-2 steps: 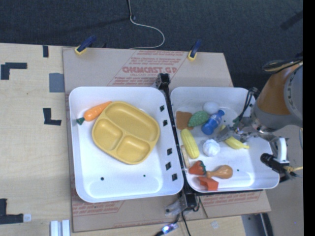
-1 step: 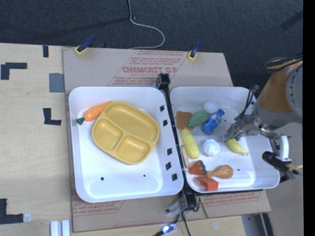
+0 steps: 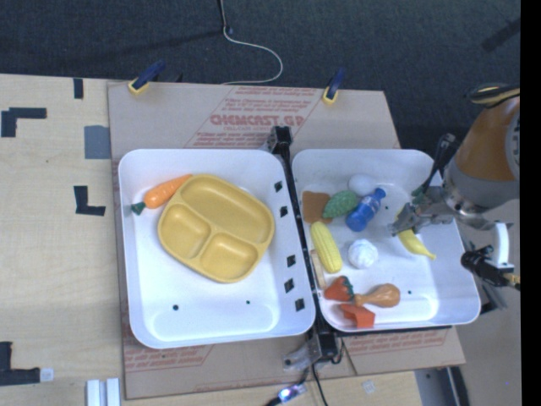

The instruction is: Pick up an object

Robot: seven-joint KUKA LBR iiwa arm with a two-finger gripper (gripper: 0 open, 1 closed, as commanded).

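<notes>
Cardboard (image 3: 254, 112) under your bins carries red "CHEMCAST GP" lettering at twelve o'clock. Left bin (image 3: 144, 294) holds a carrot (image 3: 163, 191) and yellow tray (image 3: 216, 227), with bare floor at six. In the right bin (image 3: 456, 299), the small yellow banana (image 3: 417, 244) lies at three o'clock, just under the gripper (image 3: 412, 218); its grip you cannot tell.

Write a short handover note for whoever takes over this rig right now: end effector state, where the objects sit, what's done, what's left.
End effector: low at the right side of the right bin, beside the banana; nothing visibly held.
Right bin: corn cob, blue bottle, green toy, two white balls, chicken drumstick, red pieces.
Left bin: yellow divided plate, carrot beside it.
Done: nothing lifted yet.
Left: grasp one object, probably the banana, and lift.
</notes>
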